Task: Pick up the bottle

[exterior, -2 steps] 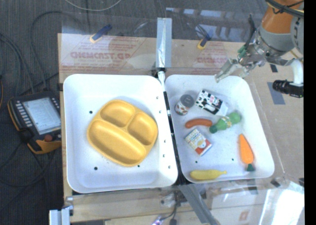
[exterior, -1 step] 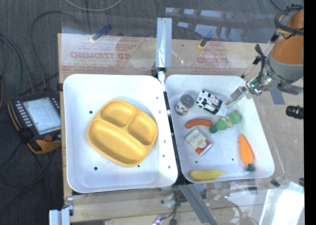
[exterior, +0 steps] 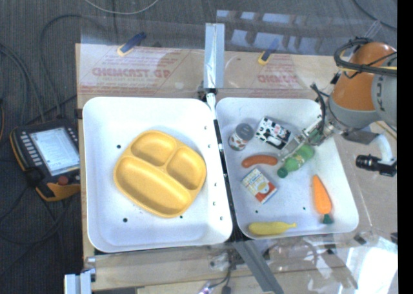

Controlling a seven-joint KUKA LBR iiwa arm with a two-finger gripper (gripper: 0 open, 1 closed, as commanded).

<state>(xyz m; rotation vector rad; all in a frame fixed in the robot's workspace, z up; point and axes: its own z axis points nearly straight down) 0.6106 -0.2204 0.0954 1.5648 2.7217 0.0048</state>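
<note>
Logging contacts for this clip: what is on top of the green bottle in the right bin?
The gripper sits over the upper end of the green bottle, which lies in the right bin. That end is covered; whether it is gripped cannot be seen.

grey arm (exterior: 361, 93) low from the right, tool (exterior: 312, 134) down

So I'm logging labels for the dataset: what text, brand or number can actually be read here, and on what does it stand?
"CHEMCAST GP", red print, partly legible, on the protective sheet behind the left bin.
The same red print on the sheet behind the right bin: too faint to read.
Small carton, black-and-white packet, can and green bottle: printing too small to read.
Handheld pendant screen: blurred, unreadable.
</note>
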